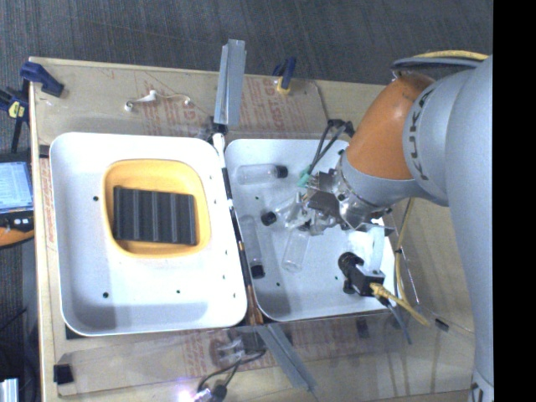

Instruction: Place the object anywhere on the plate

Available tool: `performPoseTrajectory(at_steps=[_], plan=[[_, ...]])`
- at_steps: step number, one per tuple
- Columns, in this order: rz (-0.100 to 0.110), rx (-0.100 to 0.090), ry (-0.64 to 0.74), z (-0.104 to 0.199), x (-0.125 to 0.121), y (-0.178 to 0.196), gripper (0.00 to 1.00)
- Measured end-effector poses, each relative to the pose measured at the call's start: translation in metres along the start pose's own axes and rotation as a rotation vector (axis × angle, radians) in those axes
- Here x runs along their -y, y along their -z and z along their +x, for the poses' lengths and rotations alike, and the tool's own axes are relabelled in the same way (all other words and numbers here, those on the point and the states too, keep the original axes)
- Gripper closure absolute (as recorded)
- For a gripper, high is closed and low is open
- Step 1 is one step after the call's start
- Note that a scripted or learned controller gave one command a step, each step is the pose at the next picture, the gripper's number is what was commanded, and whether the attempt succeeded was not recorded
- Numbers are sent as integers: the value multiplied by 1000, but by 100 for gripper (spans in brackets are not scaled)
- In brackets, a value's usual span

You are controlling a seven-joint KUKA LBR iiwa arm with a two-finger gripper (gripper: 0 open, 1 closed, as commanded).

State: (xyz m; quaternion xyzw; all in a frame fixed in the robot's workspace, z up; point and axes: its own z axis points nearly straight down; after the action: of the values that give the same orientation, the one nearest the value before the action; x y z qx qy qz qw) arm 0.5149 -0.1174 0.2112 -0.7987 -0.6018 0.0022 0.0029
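Claw state on the gripper (311, 212) can't be told. A clear vial (295, 249) should be properly pinched, then carried left onto the yellow plate (188, 172).

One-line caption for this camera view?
Arm's hand hovers over clear objects in the right bin; yellow plate waits in the left bin.

A dark grey carpeted floor (251, 15) is stretching along the far side of the scene, well beyond the end effector (311, 212). A pale wooden desk (126, 86) is lying beneath and around it. Blue clamps (40, 77) are gripping the desk's far edge, off to its left. What is possibly a lit screen (15, 184) is glowing at the left margin.
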Motion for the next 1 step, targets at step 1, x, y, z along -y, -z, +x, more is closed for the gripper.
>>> performPoseTrajectory(at_steps=[1], plan=[[-4, 0, 151, 66, -47, 27, 100]])
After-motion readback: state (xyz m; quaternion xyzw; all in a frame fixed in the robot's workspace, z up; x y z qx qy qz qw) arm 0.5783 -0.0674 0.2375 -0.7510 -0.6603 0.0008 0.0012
